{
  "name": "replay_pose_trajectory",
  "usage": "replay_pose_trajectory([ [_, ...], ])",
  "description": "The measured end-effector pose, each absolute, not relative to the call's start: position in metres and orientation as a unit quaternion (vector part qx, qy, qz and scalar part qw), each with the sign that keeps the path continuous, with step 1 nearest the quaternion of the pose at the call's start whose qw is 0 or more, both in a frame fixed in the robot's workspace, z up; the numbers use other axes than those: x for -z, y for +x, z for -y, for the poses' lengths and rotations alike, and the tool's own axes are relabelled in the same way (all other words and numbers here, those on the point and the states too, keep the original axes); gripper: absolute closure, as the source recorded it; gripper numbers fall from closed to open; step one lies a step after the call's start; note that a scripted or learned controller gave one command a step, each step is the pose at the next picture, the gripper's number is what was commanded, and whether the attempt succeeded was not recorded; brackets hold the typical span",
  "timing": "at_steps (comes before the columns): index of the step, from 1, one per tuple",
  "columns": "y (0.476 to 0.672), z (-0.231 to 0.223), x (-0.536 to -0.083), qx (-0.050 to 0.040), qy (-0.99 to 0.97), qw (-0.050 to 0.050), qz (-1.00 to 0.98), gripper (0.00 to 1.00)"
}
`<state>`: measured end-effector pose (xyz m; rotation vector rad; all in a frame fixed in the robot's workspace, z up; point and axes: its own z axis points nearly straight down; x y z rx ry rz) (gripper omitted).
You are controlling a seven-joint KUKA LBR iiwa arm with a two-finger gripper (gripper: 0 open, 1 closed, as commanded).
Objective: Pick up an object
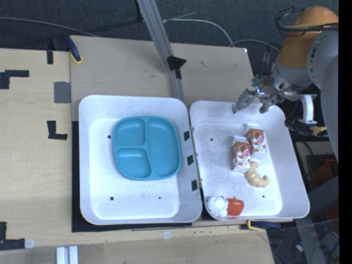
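My gripper (pixel 252 105) hangs over the far edge of the right bin (pixel 220 120), fingers spread apart and nothing between them. Below it in that bin lie two small cartons (pixel 248 149) side by side, a tan croissant-shaped piece (pixel 257 178) just in front of them, and a red and white item (pixel 226 206) at the bin's near rim. The gripper stands well above and behind the cartons, touching none of these things.
The left bin (pixel 93 147) holds a blue divided plate (pixel 147 147). A grey metal pole (pixel 159 34) slants across the bench behind the bins. Cables run along the back, and the arm's orange band (pixel 308 34) sits at upper right.
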<state>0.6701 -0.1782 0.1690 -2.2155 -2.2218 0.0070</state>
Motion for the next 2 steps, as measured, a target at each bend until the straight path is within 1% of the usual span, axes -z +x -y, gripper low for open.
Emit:
replay_pose_trajectory([
  [1, 0.670, 0.185, -0.121, -0.0023, -0.706, 0.002, 0.708, 0.00],
  [2, 0.671, 0.185, -0.135, -0.0014, -0.706, 0.000, 0.708, 1.00],
])
